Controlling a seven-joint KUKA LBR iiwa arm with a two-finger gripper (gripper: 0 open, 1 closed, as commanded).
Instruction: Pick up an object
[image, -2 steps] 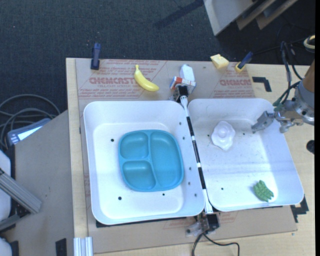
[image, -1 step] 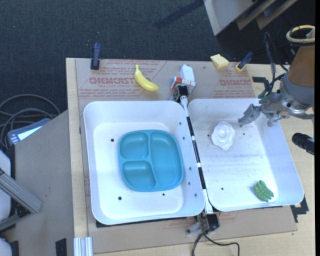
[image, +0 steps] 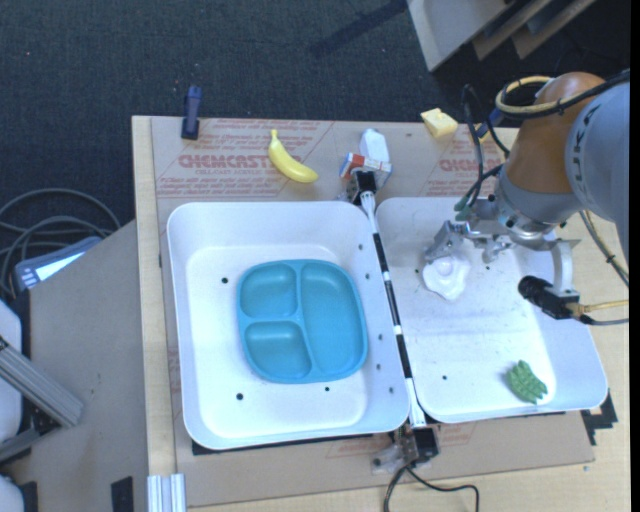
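Gripper (image: 452, 250) sits in the right bin (image: 480, 385) at about 11 o'clock, directly over a white lump (image: 445, 277); finger state can't be told. Green object (image: 527, 381) at 5 o'clock of that bin, blue tray (image: 300, 320) centred in the left bin (image: 200, 290).

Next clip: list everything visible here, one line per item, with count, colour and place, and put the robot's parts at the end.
shallow white bins: two, white, side by side on the bench
blue divided plastic plate: one, blue, middle of the left bin
small white lumpy object: one, white, upper left of the right bin, under the gripper
green knobbly toy: one, green, lower right of the right bin
yellow toy banana: one, yellow, on the bench behind the left bin
yellow wedge: one, yellow, bench's back edge
arm: one, grey and orange, reaching in from the right
gripper: one, metal, over the white object
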